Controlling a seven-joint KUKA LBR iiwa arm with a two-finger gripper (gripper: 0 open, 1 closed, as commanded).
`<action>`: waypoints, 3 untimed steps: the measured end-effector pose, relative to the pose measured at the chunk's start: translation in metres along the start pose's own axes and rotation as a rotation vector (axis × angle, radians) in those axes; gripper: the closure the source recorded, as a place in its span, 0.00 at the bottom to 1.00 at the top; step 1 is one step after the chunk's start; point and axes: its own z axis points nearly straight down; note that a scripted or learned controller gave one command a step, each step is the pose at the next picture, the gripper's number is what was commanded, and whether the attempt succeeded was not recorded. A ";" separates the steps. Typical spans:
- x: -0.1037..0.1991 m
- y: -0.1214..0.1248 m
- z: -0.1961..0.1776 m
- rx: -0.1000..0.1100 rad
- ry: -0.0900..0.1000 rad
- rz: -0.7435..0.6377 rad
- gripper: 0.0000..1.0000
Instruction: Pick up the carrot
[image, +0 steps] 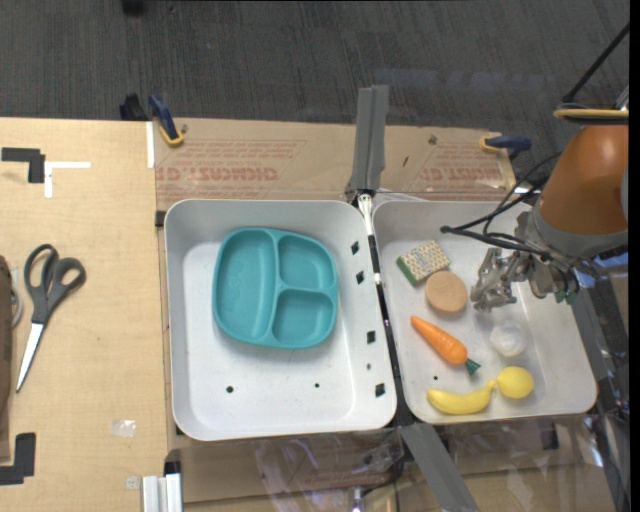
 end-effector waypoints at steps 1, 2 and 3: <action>0.019 0.066 -0.081 -0.002 0.007 0.176 1.00; 0.098 0.111 -0.089 -0.002 0.010 0.172 1.00; 0.106 0.213 -0.089 -0.004 0.010 0.003 1.00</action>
